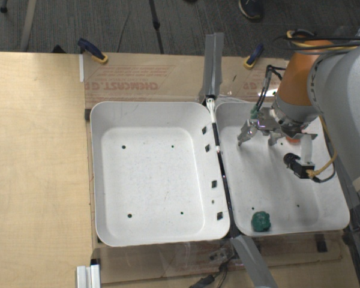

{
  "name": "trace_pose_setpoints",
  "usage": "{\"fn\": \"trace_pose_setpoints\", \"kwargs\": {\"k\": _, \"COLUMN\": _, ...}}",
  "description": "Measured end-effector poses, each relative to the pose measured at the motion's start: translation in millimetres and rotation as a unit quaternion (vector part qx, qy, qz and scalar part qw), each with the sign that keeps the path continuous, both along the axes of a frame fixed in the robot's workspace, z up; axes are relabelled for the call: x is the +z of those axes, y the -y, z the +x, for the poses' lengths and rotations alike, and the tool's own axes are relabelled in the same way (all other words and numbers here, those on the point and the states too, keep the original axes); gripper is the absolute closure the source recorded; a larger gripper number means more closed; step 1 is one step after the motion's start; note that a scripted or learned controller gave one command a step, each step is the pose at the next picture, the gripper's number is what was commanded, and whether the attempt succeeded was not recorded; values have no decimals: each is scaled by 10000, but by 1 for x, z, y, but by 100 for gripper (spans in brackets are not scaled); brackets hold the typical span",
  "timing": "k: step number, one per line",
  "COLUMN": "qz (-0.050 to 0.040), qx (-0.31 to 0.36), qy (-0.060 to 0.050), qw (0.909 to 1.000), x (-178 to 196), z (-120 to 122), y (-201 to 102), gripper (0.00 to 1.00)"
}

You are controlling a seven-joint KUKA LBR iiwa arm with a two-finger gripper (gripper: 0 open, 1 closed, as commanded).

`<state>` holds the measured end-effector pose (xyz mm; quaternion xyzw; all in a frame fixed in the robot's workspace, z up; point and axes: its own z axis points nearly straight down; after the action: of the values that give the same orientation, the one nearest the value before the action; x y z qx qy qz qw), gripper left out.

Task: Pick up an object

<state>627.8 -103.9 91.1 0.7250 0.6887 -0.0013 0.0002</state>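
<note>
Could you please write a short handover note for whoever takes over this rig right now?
Gripper: over the far part of the right bin, with nothing visibly held. I cannot tell its state from this view.
Objects: a small green object lies on the floor of the right bin near its front edge, left of centre, well apart from the gripper. The left bin sits beside it, across the divider.
Done: no pick yet; the green object is still resting in the bin.
Left: bring the gripper toward the front of the right bin, over the green object, then descend, grasp and lift.
</note>
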Motion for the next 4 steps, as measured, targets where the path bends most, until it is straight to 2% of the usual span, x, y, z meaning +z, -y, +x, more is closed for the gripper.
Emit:
{"fn": "trace_pose_setpoints", "kwargs": {"k": 1, "qz": 8, "qx": 1422, "qy": -2, "qw": 9898, "x": 0, "z": -96, "y": 69, "gripper": 0}}
{"fn": "trace_pose_setpoints", "kwargs": {"k": 2, "qz": 18, "qx": 1316, "qy": 17, "qw": 9913, "x": 1, "z": -19, "y": 110, "gripper": 0}}
{"fn": "trace_pose_setpoints", "kwargs": {"k": 3, "qz": 14, "qx": 3563, "qy": 4, "qw": 9344, "x": 0, "z": -108, "y": 94, "gripper": 0}}
{"fn": "trace_pose_setpoints", "kwargs": {"k": 4, "qz": 17, "qx": 2569, "qy": -3, "qw": 9664, "x": 20, "z": -144, "y": 21, "gripper": 0}}
